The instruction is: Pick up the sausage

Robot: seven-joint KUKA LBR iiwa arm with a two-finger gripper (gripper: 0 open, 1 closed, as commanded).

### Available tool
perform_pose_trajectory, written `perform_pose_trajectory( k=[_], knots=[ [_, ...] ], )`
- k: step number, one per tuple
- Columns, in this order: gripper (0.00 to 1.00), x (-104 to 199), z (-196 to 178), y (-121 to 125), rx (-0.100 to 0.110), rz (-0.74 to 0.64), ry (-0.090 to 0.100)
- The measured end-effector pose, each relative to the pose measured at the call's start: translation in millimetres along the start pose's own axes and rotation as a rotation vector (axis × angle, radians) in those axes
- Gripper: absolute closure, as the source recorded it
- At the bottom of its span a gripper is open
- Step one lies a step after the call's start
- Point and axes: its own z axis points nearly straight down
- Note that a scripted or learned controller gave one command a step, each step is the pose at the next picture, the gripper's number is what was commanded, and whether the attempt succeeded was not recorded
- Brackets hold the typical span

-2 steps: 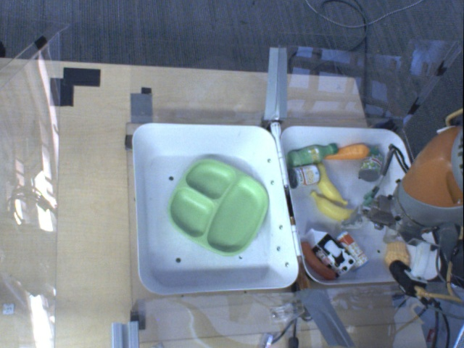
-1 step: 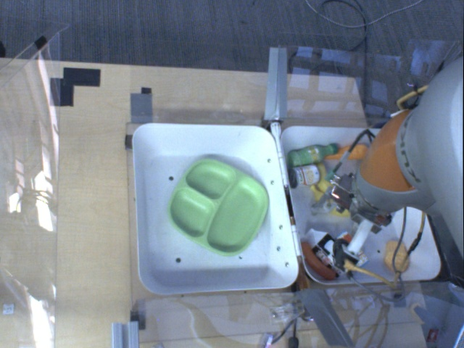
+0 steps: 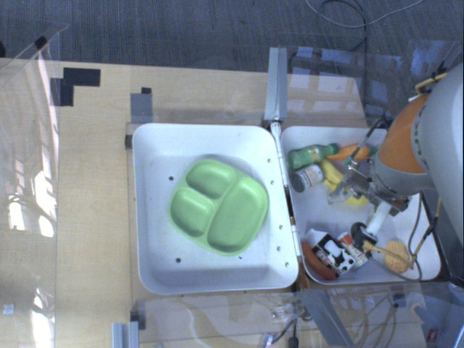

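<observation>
The sausage lies in the right bin, at about 7 o'clock of that bin, close against its near-left corner. It is a dark red-brown link whose long axis runs from roughly 10 o'clock to 4 o'clock, the upper end pointing toward the divider between the bins and the lower end toward the front wall. Part of it is covered by a small black-and-white object that rests against its right side at 2 o'clock; what that object is cannot be made out.

Farther right, at 3 o'clock from the sausage, sits a round tan item that looks like a biscuit or brush head. Toward 12 o'clock, in the back of the bin, lie a green bottle, a small dark jar with a label and a yellow banana.

The gripper hangs over the middle of the right bin, above the banana and well apart from the sausage; whether it is open or closed cannot be told from here. The grey arm enters from 3 o'clock.

The left bin holds a green divided plate on the bench.
</observation>
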Motion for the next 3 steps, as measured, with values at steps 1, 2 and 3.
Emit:
perform_pose_trajectory(
  k=[1, 2, 3],
  knots=[
    [0.00, 9.8, 4.2, -55.1, -0.012, 0.055, 0.006],
    [0.00, -49.2, -60.9, -41.7, 0.000, 0.070, -0.001],
    [0.00, -23.3, -6.1, -55.3, 0.005, 0.158, -0.001]
  ],
)
